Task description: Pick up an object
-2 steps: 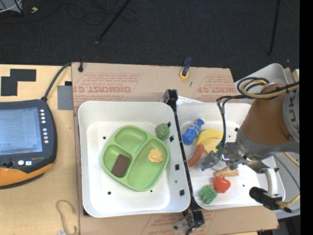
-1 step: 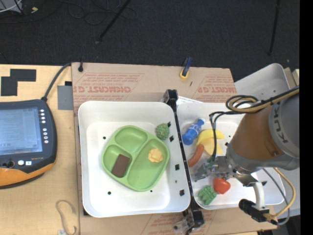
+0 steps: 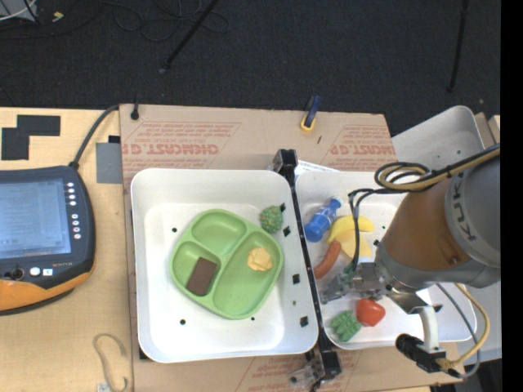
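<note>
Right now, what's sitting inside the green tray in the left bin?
The green tray holds a brown block in one compartment and a yellow piece in another. Whatever lies beneath them is covered.

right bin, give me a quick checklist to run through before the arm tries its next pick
1. Hand over the right bin: ok, it sits low among the toys.
2. Something between its fingers: cannot tell, the arm hides them.
3. Pick targets nearby: ok, red tomato and green toy lie just below the hand.
4. Crowding: not ok, sausage, yellow toy and blue bottle are bunched together.
5. Cable looped over the arm: cannot tell if it snags.
</note>
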`<state>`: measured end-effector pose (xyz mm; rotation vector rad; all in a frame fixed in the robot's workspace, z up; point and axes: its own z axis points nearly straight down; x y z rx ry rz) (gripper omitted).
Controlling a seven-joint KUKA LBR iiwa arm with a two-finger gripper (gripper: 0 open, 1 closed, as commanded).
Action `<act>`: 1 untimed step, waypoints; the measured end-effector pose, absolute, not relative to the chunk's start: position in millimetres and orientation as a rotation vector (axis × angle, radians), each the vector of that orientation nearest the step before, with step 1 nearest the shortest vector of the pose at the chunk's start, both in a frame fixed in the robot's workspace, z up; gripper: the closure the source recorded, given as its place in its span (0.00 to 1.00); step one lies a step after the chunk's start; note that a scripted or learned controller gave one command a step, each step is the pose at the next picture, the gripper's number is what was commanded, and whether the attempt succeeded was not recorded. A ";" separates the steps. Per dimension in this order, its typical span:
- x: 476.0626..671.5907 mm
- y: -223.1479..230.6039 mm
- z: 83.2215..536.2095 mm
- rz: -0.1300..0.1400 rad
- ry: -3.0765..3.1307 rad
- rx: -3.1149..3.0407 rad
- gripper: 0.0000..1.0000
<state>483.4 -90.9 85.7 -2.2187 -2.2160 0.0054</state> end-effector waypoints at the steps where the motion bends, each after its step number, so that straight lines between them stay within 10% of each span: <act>1: 483.9 -92.8 94.2 0.006 -2.203 -2.226 1.00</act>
